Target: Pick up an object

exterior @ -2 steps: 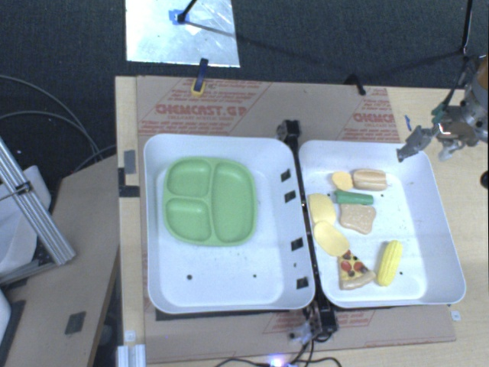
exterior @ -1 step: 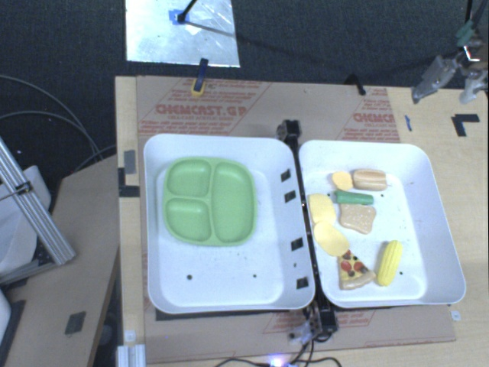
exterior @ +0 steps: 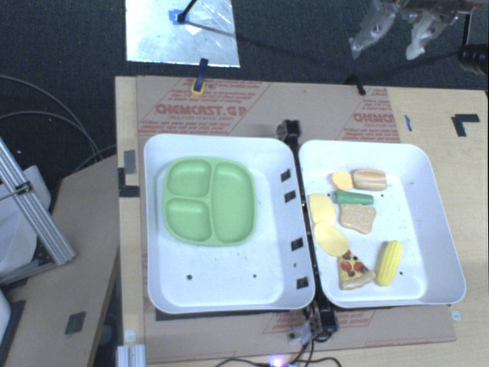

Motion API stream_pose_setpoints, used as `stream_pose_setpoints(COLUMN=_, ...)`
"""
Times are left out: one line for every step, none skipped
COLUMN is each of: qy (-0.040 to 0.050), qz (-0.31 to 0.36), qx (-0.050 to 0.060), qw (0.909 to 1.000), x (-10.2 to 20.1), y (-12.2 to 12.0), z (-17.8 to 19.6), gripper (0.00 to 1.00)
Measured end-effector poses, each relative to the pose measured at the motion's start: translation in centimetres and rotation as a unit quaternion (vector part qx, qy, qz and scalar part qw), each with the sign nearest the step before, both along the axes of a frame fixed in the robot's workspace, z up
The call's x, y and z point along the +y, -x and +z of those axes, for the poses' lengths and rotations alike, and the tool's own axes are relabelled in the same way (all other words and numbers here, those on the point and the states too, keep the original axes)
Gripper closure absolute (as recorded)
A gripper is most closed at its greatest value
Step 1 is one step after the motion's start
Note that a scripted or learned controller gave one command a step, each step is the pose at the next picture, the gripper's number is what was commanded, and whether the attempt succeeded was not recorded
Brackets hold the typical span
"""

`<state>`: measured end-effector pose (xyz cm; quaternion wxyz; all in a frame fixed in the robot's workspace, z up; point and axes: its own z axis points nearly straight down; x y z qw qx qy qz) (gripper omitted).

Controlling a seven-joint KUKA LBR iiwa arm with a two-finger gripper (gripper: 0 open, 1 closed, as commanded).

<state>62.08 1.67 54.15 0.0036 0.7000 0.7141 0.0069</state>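
You had two white bins: the left bin held one green plate, the right bin seven toy foods, among them one pizza slice and one corn cob.

The hand sits in the upper right corner of the frame, beyond the far edge of the bench. Its two pale fingers point down and toward the left, spread apart with a clear gap between them and nothing in it. The wrist above is cut off by the frame's top edge.
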Motion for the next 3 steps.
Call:
stream_pose_setpoints(qy=0.0012, qz=-0.003, qx=0.009, qw=1.0000, x=8.7, y=1.4, z=-5.5, gripper=0.00)
stream_pose_setpoints(qy=0.0018, qz=-0.006, qx=0.005, qw=1.0000, x=8.1, y=1.3, z=-4.1, gripper=1.00)
stream_pose_setpoints(qy=0.0032, qz=-0.006, qx=0.015, qw=0.9999, x=13.0, y=2.7, z=-22.2, gripper=1.00)
